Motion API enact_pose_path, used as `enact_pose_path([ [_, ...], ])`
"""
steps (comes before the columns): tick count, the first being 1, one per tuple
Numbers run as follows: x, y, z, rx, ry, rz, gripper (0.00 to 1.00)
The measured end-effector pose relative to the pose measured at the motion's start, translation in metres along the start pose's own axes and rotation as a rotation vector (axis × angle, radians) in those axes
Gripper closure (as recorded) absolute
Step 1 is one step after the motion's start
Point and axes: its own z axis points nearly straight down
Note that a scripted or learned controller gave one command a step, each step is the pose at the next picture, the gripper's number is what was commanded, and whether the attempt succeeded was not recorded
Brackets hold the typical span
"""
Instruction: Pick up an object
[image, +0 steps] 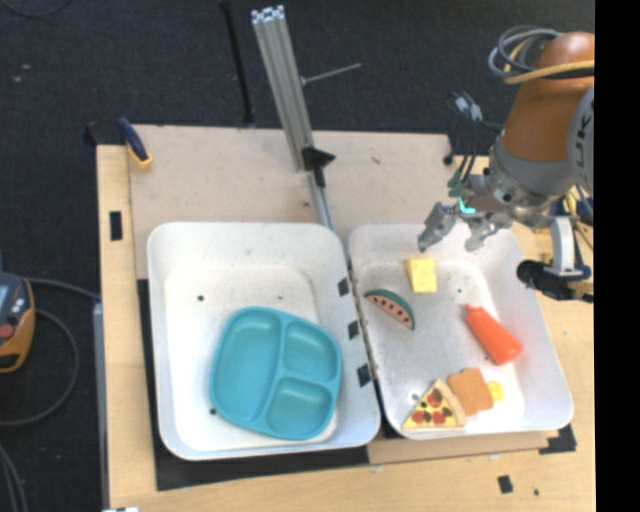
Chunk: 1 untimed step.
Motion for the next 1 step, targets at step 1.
enact_pose_path([
  [1, 0.0, 0.0004, -0.0007, -0.002, 0.0, 0.0, 0.0],
])
